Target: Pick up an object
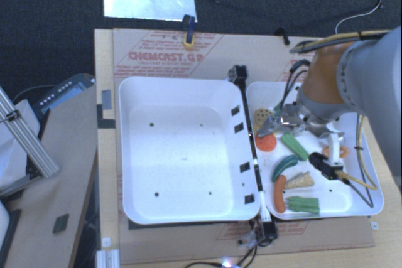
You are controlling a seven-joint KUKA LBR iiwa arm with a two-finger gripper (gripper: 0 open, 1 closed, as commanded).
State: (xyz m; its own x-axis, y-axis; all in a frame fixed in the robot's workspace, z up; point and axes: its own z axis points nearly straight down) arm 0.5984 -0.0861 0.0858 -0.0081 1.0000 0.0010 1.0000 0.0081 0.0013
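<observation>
Whether the jaws are standing wide or narrow I cannot tell, since the gripper is pointing left and down into the right bin, its tip blurring against the clutter. Reaching in from the right, the grey arm is showing its orange band just above the wrist. Beside the right bin, the left bin is lying on the bench.

Near the gripper's tip a red disc is sitting, with a tan round piece just above it by the bin's left wall. Toward the front, a green pod, a curved green piece, an orange-red sausage shape, a pale wedge and a flat green piece are lying close together, none of them between the fingers.
</observation>
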